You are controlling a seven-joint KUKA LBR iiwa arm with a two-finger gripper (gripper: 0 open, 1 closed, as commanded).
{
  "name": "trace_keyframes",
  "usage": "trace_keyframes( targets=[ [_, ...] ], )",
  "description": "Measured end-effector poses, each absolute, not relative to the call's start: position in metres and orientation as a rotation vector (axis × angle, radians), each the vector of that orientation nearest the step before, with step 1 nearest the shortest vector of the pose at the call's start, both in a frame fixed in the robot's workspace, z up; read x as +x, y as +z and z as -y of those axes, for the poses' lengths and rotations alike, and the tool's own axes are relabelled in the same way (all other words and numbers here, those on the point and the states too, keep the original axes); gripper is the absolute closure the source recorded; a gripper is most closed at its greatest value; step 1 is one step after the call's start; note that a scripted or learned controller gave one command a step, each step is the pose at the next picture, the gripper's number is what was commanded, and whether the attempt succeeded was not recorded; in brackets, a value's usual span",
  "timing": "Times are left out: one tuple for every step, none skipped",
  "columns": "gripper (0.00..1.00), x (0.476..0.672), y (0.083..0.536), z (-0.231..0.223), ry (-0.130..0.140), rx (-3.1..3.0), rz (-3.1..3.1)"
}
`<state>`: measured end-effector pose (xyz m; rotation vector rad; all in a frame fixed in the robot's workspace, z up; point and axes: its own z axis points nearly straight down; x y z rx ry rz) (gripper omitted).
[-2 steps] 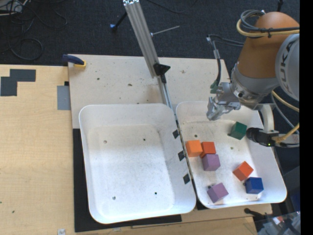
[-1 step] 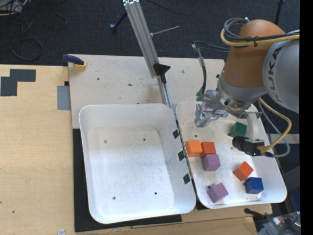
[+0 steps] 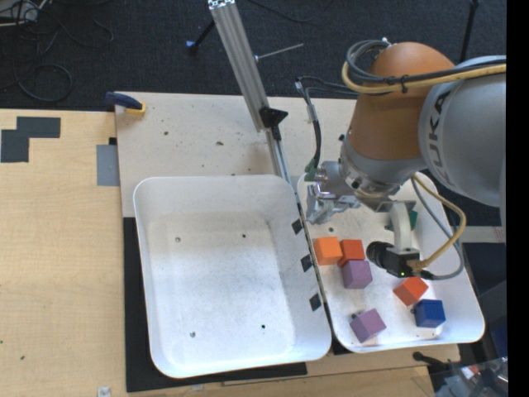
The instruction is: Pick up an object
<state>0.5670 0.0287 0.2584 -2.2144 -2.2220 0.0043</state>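
Several small blocks lie in the right bin (image 3: 468,325). An orange block (image 3: 328,250) and a red-orange block (image 3: 353,249) sit side by side, with a purple block (image 3: 357,273) just in front of them. Farther right are another red-orange block (image 3: 410,289), a blue block (image 3: 429,313) and a second purple block (image 3: 367,324). My gripper (image 3: 322,208) hangs over the far left part of this bin, just above and behind the orange block. Nothing shows in its grasp. The arm's wrist hides the back of the bin.
The left bin (image 3: 215,271) sits beside the right one, with black clips (image 3: 307,262) along their shared edge. A slanted aluminium bar (image 3: 246,73) rises behind the bins. A green object (image 3: 412,218) peeks out under the arm. A black cable connector (image 3: 388,257) hangs near the blocks.
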Motion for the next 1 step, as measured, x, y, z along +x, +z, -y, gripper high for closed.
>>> trace_keyframes(
  targets=[
    [1.0, 0.5482, 0.2469, -0.0821, 0.005, -2.213, 2.222]
  ],
)
